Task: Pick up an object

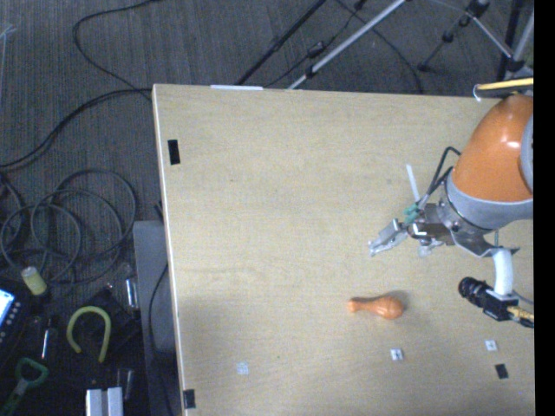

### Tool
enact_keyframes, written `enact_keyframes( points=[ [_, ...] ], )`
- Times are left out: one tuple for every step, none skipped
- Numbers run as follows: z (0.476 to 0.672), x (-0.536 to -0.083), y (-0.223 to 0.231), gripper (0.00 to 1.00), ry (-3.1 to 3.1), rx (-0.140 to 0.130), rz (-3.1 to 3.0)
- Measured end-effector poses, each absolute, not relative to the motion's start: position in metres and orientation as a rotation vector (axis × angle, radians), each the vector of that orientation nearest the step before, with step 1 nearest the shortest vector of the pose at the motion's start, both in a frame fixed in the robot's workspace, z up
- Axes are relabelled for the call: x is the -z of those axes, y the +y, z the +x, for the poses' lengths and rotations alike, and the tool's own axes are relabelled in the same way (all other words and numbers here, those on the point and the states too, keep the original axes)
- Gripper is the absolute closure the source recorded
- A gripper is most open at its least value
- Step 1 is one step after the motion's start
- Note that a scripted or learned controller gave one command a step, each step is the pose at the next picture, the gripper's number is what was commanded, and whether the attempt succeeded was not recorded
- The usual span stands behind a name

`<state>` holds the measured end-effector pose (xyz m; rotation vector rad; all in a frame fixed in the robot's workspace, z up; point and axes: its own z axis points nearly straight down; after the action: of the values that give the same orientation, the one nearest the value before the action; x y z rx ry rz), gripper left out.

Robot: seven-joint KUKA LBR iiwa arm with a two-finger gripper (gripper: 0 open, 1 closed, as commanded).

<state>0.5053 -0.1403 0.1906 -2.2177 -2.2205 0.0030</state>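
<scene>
Hovering gripper, arm cropped, orange object apart

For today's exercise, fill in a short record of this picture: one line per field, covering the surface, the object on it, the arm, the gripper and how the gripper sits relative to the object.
surface: tan bench top
object: orange pear-shaped item, lying on its side, narrow end toward the view's left
arm: orange band at the right edge
gripper, pointing left
gripper to object: apart, gripper farther up the view
loose bits: small white tags below the object
floor: cables at left
</scene>
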Motion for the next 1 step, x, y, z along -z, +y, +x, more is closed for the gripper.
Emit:
enact_keyframes(
  points=[
    [0.5891, -0.0826, -0.1461, 0.00, -2.379, -0.003, -2.049]
  ],
)
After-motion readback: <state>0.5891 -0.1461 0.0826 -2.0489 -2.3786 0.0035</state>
